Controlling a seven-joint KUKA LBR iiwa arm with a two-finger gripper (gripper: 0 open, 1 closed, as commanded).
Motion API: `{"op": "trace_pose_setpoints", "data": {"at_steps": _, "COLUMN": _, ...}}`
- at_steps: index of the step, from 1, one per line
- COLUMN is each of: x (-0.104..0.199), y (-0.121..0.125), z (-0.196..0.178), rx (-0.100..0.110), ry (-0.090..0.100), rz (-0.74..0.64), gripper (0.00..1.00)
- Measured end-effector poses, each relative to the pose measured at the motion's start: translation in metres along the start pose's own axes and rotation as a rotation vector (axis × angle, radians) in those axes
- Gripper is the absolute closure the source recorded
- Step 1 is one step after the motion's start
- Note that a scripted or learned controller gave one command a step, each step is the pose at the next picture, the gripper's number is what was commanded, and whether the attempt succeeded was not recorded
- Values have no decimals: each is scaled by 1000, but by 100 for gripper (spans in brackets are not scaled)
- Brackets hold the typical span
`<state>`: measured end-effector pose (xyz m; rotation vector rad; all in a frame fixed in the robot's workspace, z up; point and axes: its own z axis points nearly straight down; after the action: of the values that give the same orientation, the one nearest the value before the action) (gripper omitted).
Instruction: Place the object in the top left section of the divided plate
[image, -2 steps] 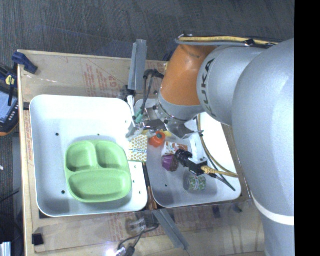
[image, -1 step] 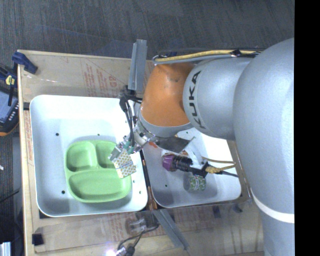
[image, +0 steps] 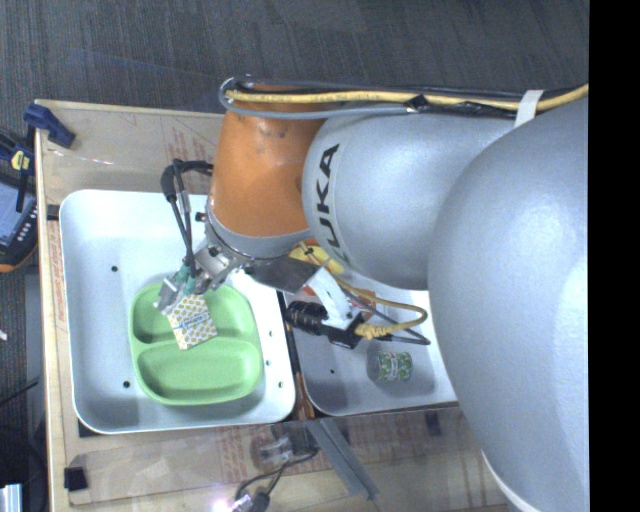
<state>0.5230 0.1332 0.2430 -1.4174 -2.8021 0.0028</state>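
A green divided plate (image: 210, 375) lies in the left white bin (image: 100, 260). My gripper (image: 186, 290) hangs over the plate's upper part, reaching in from the right under the orange wrist band. A small flat packet with a blue and white check pattern (image: 192, 322) sits right beneath the fingertips, over the ridge between the plate's upper sections and tilted. The packet touches or nearly touches the fingertips; whether they pinch it is unclear.
The right white bin (image: 345, 400) holds a small green and white cylindrical object (image: 391, 366). Cables and a black connector (image: 320, 320) hang from the arm over the bins' shared edge. The grey arm covers most of the right side.
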Motion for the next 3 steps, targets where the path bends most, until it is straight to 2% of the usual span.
{"op": "trace_pose_setpoints", "data": {"at_steps": 1, "x": 0, "y": 0, "z": 0, "rx": 0, "ry": 0, "rz": 0, "gripper": 0}}
{"op": "trace_pose_setpoints", "data": {"at_steps": 2, "x": 1, "y": 1, "z": -10, "rx": 0, "ry": 0, "rz": -6, "gripper": 100}}
{"op": "trace_pose_setpoints", "data": {"at_steps": 3, "x": 39, "y": 55, "z": -80, "rx": -5, "ry": -1, "rz": -302, "gripper": 100}}
